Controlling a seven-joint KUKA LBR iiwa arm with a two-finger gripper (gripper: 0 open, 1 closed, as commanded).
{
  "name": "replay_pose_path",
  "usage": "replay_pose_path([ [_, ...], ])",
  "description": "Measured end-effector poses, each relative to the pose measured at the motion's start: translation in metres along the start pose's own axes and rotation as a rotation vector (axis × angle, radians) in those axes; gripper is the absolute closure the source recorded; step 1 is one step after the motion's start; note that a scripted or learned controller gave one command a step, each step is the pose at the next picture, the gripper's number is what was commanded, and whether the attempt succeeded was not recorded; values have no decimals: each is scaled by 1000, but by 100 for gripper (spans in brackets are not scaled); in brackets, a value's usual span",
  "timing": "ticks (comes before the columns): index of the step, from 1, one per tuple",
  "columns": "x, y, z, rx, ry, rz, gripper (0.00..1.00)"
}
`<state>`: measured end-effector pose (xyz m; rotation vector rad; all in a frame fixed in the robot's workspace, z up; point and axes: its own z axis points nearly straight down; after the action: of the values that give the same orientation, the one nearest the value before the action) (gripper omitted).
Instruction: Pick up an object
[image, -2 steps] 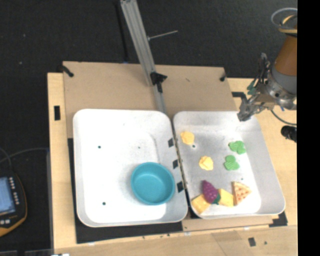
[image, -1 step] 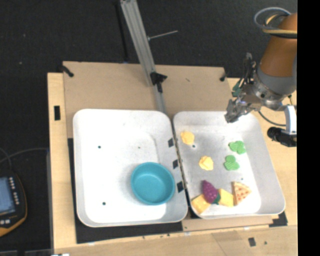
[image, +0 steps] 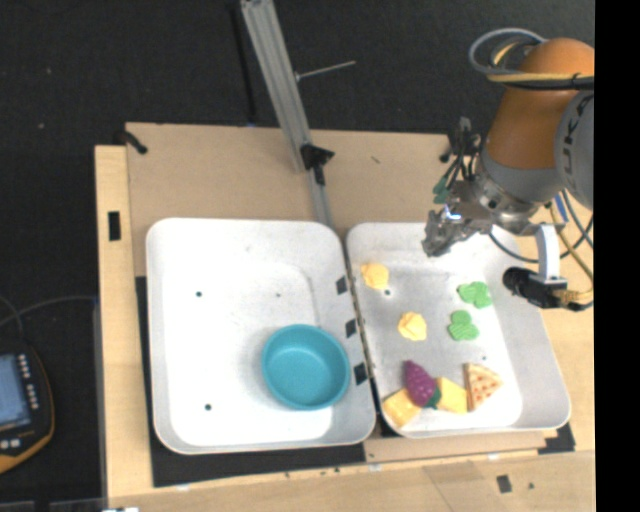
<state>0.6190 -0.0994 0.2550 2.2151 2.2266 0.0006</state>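
Observation:
My gripper (image: 438, 243) hangs over the far edge of the right bin (image: 530, 400), above bare white floor. Nothing shows between its fingers. In that bin lie small toy foods: a yellow piece (image: 375, 276) at the far left, another yellow piece (image: 412, 325) in the middle, two green pieces (image: 474, 294) (image: 462, 326) to the right. Along the near side sit a purple piece (image: 420, 382), a yellow block (image: 401, 408), a yellow wedge (image: 452, 397) and a pizza slice (image: 483, 385). The nearest object to the gripper is the far-left yellow piece, below and left of it.
The left bin (image: 200, 270) holds a blue bowl (image: 305, 366) near its front right corner. A metal pole (image: 285, 95) slants up from between the bins at the back. Cables and a black fitting (image: 535, 285) hang by the right bin's right rim.

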Motion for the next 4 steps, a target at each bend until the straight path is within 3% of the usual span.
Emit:
replay_pose_path([
  [2,95,-32,-12,0,1,2,100],
  [4,189,-51,16,2,1,-1,100],
])
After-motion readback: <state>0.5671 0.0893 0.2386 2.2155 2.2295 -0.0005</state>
